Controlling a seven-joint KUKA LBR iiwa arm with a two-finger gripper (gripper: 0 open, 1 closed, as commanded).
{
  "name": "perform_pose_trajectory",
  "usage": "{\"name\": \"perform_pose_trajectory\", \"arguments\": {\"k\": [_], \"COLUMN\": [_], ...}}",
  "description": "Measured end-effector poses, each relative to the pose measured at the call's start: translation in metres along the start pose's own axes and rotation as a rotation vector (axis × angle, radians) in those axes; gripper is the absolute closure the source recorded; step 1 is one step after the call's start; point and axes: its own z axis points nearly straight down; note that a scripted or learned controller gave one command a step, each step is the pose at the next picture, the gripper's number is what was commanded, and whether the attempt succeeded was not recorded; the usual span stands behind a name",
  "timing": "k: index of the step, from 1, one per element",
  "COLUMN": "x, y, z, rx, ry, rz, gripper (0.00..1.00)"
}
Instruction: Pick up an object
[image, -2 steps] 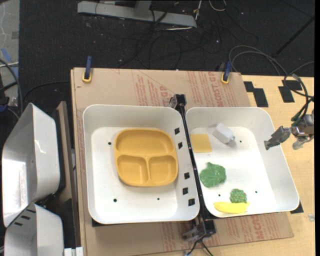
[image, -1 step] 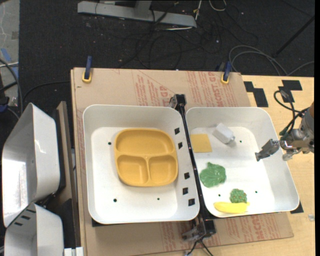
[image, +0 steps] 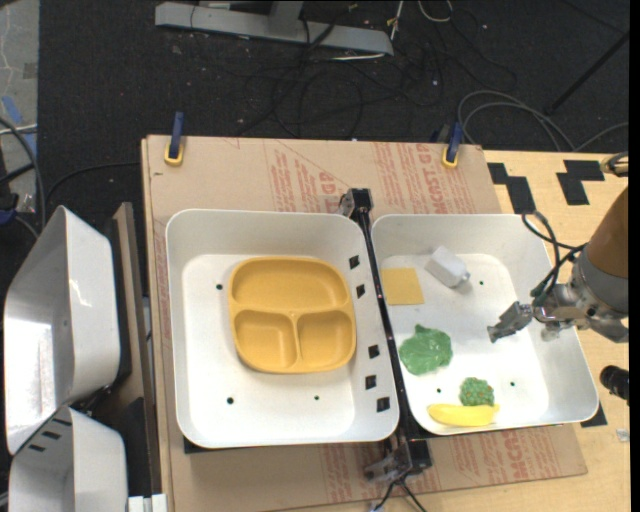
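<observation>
Reaching in from the right, the arm (image: 612, 262) brings its gripper (image: 512, 322) low over the right bin (image: 520, 232), near that bin's right side. Whether the pincer is spread or pressed together I cannot tell; the tip is small and dark against the white floor, and nothing shows pinched in it.

Five candidates lie in that bin. A green leaf (image: 426, 350) sits nearest, left of the tip and apart from it. A broccoli piece (image: 477, 391) lies lower, just above a banana (image: 462, 413) that rests close to the near wall. A yellow slice (image: 403, 285) lies flat beside the divider, and a grey block (image: 447, 268) sits near the far wall.

The left bin (image: 190, 330) holds a yellow tray (image: 293, 313) with three compartments, well apart from the gripper.

My judgement: the tip is over bare floor between objects, so this looks like an approach, with no pick made yet. The leaf seems the likeliest target; being flat and soft, it may slip from a pinch.
</observation>
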Motion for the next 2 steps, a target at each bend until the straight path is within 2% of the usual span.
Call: {"name": "perform_pose_trajectory", "arguments": {"k": [1,2], "x": [-0.002,-0.002], "y": [0.003,0.003], "z": [0.044,0.031], "rx": [-0.001,-0.004], "ry": [-0.001,-0.002], "rz": [0.000,0.000], "gripper": [0.00,1.00]}}
